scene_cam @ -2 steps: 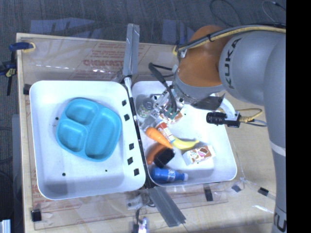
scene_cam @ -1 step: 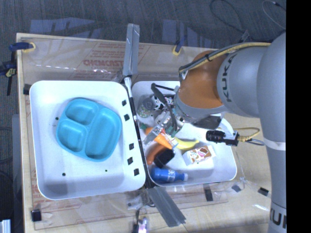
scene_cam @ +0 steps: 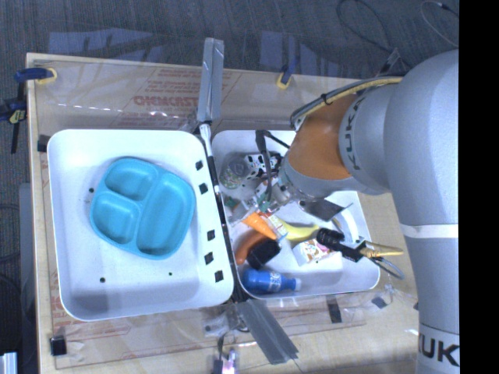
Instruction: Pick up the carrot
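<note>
Camera view shows the gripper (scene_cam: 269,199) low in the crowded right bin (scene_cam: 355,285), near the carrot (scene_cam: 257,224) by the bin's left wall, so it may grab a neighbouring item instead.

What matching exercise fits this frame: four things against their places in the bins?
Things:
1. blue sectioned plate
2. carrot
3. blue bottle
4. banana

Places:
A. right bin, near its front edge
B. left bin, at the middle
C. right bin, right of the carrot
D. right bin, near the divider, below the arm's wrist

Pairs: 1-B, 2-D, 3-A, 4-C
</note>
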`<state>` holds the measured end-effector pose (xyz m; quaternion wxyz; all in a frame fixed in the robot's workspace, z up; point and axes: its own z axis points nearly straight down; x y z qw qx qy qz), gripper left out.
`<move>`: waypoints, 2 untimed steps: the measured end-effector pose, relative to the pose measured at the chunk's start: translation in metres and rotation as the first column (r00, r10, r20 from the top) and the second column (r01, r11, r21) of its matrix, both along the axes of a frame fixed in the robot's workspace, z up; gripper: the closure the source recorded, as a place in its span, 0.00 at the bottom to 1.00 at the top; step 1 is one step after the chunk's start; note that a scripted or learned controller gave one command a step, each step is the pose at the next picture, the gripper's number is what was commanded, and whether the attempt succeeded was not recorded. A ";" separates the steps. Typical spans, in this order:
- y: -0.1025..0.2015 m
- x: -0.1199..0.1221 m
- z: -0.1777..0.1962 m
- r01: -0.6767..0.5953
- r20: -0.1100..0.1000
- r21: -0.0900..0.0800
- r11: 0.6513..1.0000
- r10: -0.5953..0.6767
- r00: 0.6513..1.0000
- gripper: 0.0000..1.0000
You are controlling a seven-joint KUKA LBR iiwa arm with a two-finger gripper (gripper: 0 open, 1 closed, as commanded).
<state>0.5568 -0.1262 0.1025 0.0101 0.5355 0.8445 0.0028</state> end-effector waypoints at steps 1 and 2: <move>0.001 0.000 0.009 -0.006 -0.003 0.001 1.000 0.006 1.000 1.00; 0.064 -0.028 0.117 -0.247 -0.019 0.005 0.969 0.247 0.969 1.00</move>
